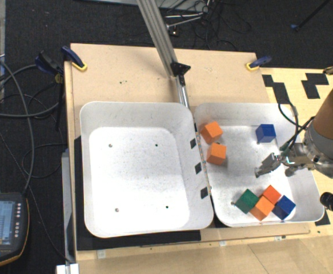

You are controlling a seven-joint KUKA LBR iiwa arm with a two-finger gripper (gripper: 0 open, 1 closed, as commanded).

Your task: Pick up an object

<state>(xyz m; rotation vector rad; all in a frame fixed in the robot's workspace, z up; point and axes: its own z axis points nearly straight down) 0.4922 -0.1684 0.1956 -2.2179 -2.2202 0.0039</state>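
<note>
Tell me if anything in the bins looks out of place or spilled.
Nothing stands out. All the blocks sit inside the right bin: two orange blocks near its left wall, a lone blue block, and a tight cluster at the front. Nothing spilled.

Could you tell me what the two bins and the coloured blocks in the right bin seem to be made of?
The left bin and right bin look like moulded white plastic: rounded corners, soft sheen, dark speckling. The blocks, for example the blue block and the green block, look like matte painted wood or foam, with flat colour and crisp edges; which one I cannot tell.
</note>
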